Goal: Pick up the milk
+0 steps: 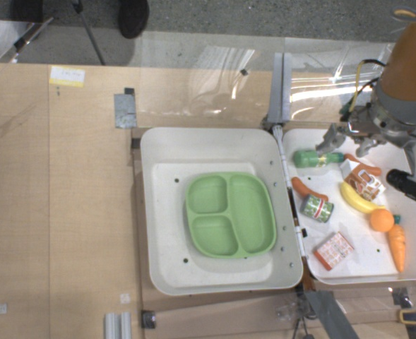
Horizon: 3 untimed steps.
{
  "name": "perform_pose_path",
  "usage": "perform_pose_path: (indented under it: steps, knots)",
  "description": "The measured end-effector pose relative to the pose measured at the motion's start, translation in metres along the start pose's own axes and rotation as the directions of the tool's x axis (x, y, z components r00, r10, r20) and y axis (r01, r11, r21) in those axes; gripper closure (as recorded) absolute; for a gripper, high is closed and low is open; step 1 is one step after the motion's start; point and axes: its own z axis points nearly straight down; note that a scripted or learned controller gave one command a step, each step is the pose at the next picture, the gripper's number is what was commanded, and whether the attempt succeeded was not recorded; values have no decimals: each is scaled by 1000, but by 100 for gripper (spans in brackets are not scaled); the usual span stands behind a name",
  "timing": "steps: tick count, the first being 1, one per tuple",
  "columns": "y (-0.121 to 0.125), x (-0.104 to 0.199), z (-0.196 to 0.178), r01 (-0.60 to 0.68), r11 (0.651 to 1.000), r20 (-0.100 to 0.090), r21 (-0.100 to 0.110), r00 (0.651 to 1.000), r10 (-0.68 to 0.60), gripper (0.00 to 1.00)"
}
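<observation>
Far left of the pincer, the left bin [158, 189] is sitting w/ a green divided plate [230, 215] in its middle; bare white floor is showing all round the plate, widest along the bin's far edge. The two bins are meeting at a shared rim, running down just left of the pincer.

In the right bin [313, 189], nearer the camera & left of the pincer, a small sausage [301, 187] is lying beside a green-labelled can [316, 207]. Further toward the camera, a red & white box [333, 250] is resting near the bin's front edge.

A green bottle [315, 159] is lying on its side just below-left of the pincer.

The gripper [347, 143] is hanging over the right bin's far edge, fingers [328, 141] spread wide, nothing btwn them.

The milk [365, 183], a small carton w/ orange & white print, is lying just below-right of the pincer, apart from it, touching a banana [357, 198] on its near side. Open floor is showing btwn carton & bottle.

Further right, an orange [381, 219] & a carrot [397, 246] are crowding the right edge.
</observation>
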Motion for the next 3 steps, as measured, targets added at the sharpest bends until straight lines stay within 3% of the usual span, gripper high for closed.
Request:
perform_pose_path:
  steps: [1,2,3]
  knots:
    - [-13,-68,4,120,993,2,-1,993,-120,0]
    - [-4,-116,149,184,983,2,-1,983,-184,0]
    - [-1,-117,135,183,983,7,-9,983,-183,100]
